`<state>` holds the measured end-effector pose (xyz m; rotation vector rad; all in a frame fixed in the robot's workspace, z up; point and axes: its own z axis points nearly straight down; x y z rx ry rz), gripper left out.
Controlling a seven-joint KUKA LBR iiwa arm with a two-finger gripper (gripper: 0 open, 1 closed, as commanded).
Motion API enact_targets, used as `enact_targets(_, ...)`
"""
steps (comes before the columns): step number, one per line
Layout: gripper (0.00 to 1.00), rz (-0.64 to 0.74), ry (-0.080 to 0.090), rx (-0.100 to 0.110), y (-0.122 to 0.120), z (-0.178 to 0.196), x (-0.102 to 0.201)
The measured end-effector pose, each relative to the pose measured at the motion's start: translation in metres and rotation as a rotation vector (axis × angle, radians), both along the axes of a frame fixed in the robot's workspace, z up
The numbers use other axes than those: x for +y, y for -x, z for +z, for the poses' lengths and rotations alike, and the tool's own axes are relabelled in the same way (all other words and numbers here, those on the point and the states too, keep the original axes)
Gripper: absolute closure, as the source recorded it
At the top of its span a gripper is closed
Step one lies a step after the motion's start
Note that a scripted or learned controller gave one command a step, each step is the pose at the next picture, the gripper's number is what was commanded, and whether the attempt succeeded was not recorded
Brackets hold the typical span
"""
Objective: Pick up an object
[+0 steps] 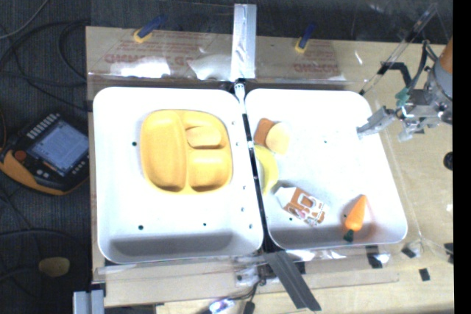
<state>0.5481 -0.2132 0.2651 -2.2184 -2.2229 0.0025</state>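
**Caller:** Where are you right now?

**Arm:** My gripper [383,121] hangs over the far right edge of the right bin [331,158], up at the rim. Nothing sits between the fingers; they look spread, one prong pointing left over the bin wall, so I'd call it released and carrying nothing.

**Caller:** And the targets?

**Arm:** All in that right bin. A toy carrot [355,213] lies at the near right corner. A small orange-and-white carton [305,205] sits just left of it. Against the left wall there's a round bun-like piece [271,134], with a yellow piece [266,171] just nearer. The left bin [118,217] holds a yellow divided tray [185,149].

**Caller:** So which step is this?

**Arm:** By my reading, approach: no grasp begun. The carrot seems closest. Next I'd have to swing nearer, centre above it, line my fingers across its narrow body, then descend without clipping the bin wall beside it.
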Motion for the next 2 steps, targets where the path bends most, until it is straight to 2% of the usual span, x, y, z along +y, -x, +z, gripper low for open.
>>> enact_targets(1,0.00,-0.142,0.003,-0.001,0.005,0.087,-0.011)
enact_targets(2,0.00,-0.299,0.000,0.002,0.058,-0.040,0.009)
